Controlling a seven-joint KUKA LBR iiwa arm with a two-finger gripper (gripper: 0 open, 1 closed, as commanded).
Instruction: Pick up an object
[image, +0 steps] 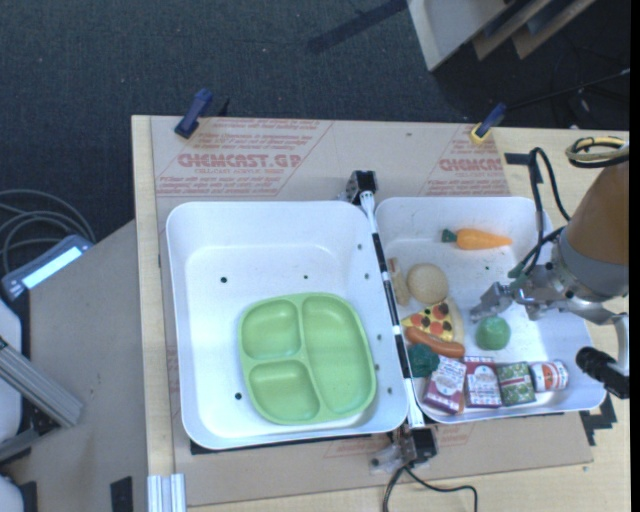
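Bench top is brown cardboard w/ red print, two white bins side by side. Left bin has a green divided plate near its front edge. Right bin holds a toy carrot by the back edge, beige round thing, pizza slice, hot dog, green ball mid-bin, small cartons along the front edge. Gripper sits just above the green ball, can't tell if it's clenched or released, nothing visibly grasped.
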